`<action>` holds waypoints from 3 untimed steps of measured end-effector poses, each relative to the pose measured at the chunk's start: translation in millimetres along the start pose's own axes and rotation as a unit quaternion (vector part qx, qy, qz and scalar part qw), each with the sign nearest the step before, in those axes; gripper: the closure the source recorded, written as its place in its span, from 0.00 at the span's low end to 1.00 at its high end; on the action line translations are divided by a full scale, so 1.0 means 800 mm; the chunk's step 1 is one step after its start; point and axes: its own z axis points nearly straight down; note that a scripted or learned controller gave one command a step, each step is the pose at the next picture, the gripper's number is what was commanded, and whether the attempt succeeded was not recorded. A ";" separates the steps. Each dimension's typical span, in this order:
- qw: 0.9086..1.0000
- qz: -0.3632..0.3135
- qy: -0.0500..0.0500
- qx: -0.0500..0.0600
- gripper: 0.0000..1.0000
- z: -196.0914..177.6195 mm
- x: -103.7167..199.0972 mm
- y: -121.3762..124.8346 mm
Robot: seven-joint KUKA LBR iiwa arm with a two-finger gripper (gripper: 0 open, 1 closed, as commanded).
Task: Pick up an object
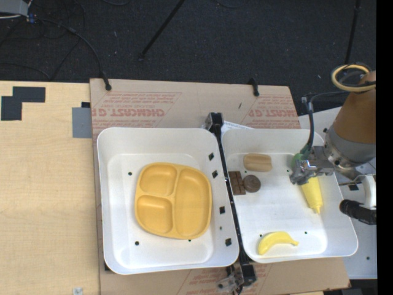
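The table (pixel 43 183) shows pale wood along the left side, with dark grey patches near its upper left. A sheet of printed cardboard (pixel 184 106) lies under both bins.

The left bin (pixel 113 165) holds a yellow divided plate (pixel 174 200), lying flat near the bin's middle with its three compartments facing up. A black divider clip strip (pixel 222 183) runs between the two bins where their rims meet.

In the right bin (pixel 334 244), just past the divider, a small dark brown block (pixel 236 183) lies touching a round brown disc (pixel 252 182). Just above them, near the far wall, rests a tan oblong piece (pixel 257 162) like a bread roll. Toward the near edge of this bin a yellow banana (pixel 276 242) lies on its side, well apart from the others.

Further right, a yellow tapered object (pixel 312 193), something like a corn cob or squeeze bottle, lies pointing toward the near-right corner. The claw (pixel 304 169) sits at the upper end of this yellow object, metal parts with a green tint touching or overlapping it. Whether its fingers are apart or clamped on the object cannot be told from this angle; the object looks to be resting on the bin floor.

The arm (pixel 356 118) comes in from the right, its orange band above the grey wrist.
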 end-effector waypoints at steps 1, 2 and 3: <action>1.000 0.000 -0.001 -0.001 1.00 -0.062 -0.001 0.001; 1.000 -0.001 0.000 0.001 1.00 -0.062 0.060 0.014; 1.000 -0.001 0.000 0.003 1.00 -0.048 0.121 0.004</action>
